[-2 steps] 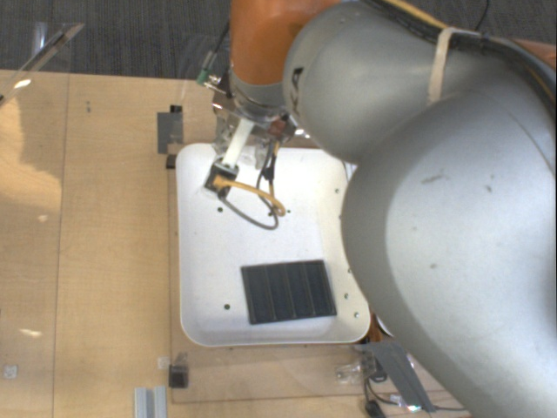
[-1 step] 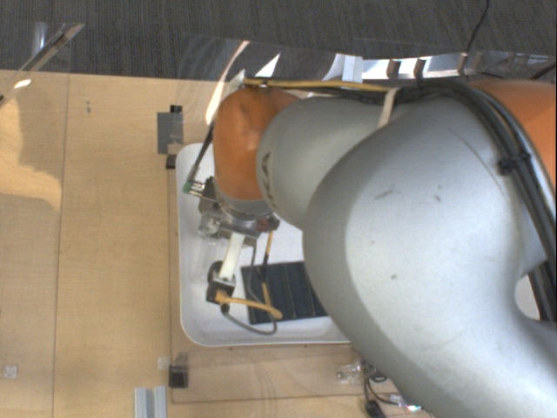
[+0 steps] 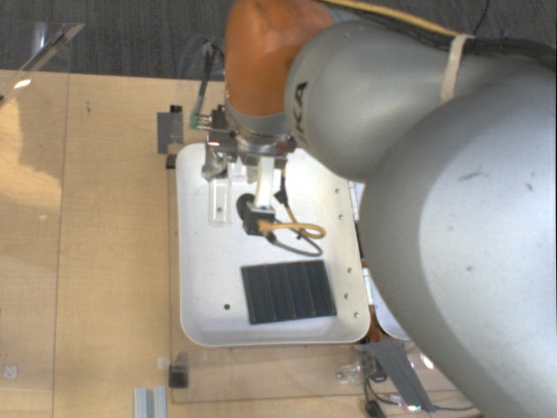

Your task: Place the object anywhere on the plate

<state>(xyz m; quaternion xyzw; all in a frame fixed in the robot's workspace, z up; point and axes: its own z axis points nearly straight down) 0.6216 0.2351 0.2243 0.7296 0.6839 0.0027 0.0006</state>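
Observation:
A dark, ridged rectangular slab [image 3: 288,291] lies flat in the near part of the left white bin [image 3: 196,259]. My gripper [image 3: 241,196] hangs over the far half of that bin, pointing down, well behind the slab and apart from it. Its two pale fingers [image 3: 218,204] stand apart with nothing between them. The big grey arm [image 3: 452,198] covers most of the right side, so just a pale curved edge [image 3: 389,324] of what lies beyond the left bin shows under it.
The bins sit on a wooden bench [image 3: 87,233]. A dark bracket [image 3: 169,130] stands at the bin's far left corner and a small block [image 3: 178,374] at its near left corner. A small dark spot [image 3: 227,306] marks the bin floor left of the slab.

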